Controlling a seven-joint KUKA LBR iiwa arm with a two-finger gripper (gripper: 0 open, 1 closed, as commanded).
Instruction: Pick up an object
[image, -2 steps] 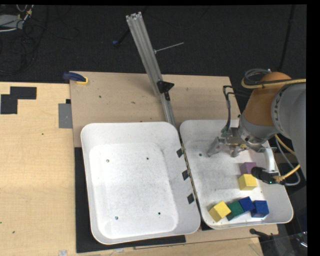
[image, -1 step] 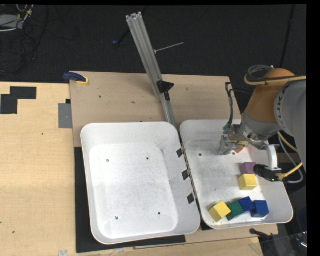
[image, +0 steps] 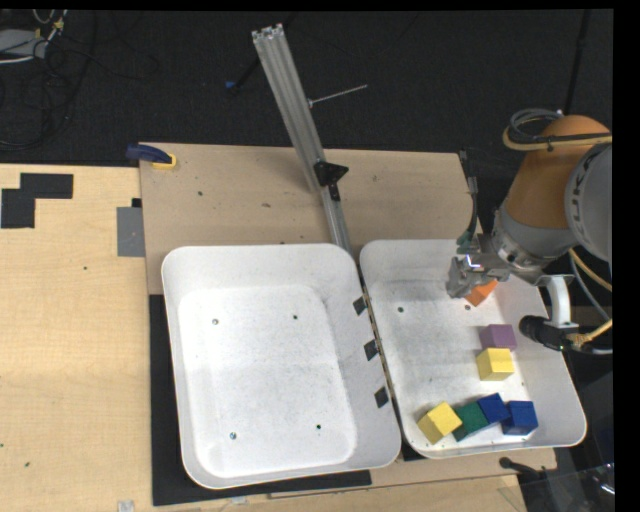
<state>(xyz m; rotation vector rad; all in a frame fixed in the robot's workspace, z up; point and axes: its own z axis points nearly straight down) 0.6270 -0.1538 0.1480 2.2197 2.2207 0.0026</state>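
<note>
orange block at my fingertips, not yet clear of the right bin

the orange block is sitting at the upper end of the right bin, and it is lying directly under my gripper, poking out toward the lower right of the metal fingers. it is looking like a small, matte, hard-edged piece, tilted rather than flat, so i am judging it may be caught between my fingers, but from this slant i cannot tell whether the fingers are spread or pressed together on it, nor whether it is touching the floor.

so the relation that matters: the block is right at my tip, not off to a side, and any coming move is turning on a straight lift.

further down the same bin, well apart from me, a purple block is resting just above a yellow cube. at the bottom edge a second yellow block, a green block and two blue blocks are crowding together, touching.

the bin is a shallow, smooth white plastic tray with rounded corners; the left bin is lying beside it, joined by black clips.
</note>
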